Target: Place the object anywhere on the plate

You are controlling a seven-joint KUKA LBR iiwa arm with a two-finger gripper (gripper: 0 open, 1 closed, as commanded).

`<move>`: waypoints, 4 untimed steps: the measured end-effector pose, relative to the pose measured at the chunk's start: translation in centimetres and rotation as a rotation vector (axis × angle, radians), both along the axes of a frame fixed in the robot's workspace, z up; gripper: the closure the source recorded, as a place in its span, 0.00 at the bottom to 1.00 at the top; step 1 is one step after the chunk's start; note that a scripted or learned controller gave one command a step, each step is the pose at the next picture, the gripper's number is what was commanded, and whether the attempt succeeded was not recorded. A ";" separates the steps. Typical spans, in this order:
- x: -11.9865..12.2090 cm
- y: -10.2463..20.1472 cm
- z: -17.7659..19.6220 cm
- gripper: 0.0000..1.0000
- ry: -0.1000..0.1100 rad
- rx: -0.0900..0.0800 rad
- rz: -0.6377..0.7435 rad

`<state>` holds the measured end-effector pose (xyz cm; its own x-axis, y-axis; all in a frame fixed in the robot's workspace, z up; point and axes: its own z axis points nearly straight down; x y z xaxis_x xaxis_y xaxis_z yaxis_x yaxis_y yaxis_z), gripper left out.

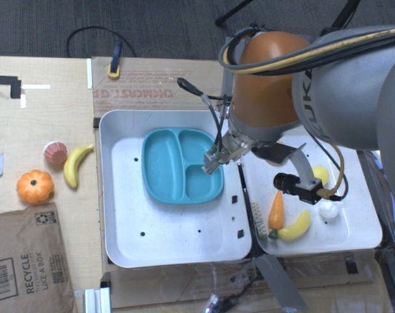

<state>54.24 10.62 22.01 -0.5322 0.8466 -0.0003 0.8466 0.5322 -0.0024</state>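
Note:
A blue divided plate lies in the left white bin, toward its back. My gripper hangs over the plate's right rim, above the small right compartments, with the grey arm and its orange band rising behind it. Whether anything is in it is too small to make out. In the right bin lie an orange carrot, a yellow banana, a yellow fruit and a small white object.
Left of the bins, on the wooden bench, sit a small pumpkin, a second banana and a pinkish round item. A brown paper bag lies at the front left. Cables hang from the arm over the right bin.

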 end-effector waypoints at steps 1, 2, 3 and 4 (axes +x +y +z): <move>7.5 -1.8 -0.2 1.00 -0.002 -0.001 -0.133; 11.6 2.0 6.0 1.00 -0.004 0.000 0.098; 3.7 0.6 3.6 1.00 -0.001 0.001 0.334; 10.4 3.0 -3.1 1.00 -0.002 0.001 0.422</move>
<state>64.60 13.65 18.89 -0.8324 0.5542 -0.0011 0.5542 0.8324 -0.0008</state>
